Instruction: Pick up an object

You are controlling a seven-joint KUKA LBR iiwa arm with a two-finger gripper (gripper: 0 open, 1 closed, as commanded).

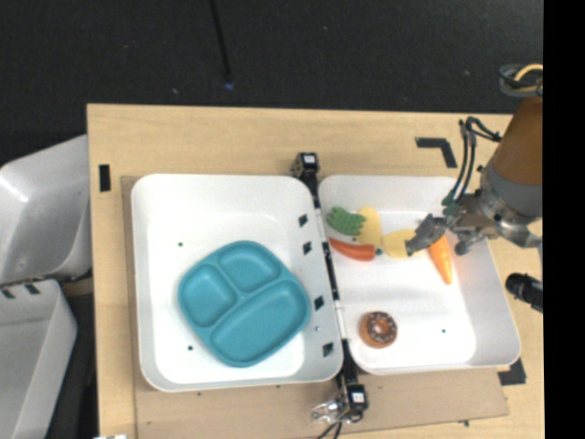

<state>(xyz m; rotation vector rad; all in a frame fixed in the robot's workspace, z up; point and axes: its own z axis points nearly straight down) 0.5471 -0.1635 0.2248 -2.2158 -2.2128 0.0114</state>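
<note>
My gripper (445,236) hangs over the right bin (416,359), its dark fingers spread open. An orange carrot (442,260) lies just below it, partly under the fingers but not held. Left of the gripper lies a yellow piece (398,242). Further left are a green toy (346,219), a second yellow piece (370,219) and a red-orange piece (353,250). A brown doughnut (377,328) sits near the bin's front.
The left bin (155,355) holds a blue divided plate (242,302). A raised divider with black clips (323,273) separates the two bins. The wooden bench (274,135) surrounds them.
</note>
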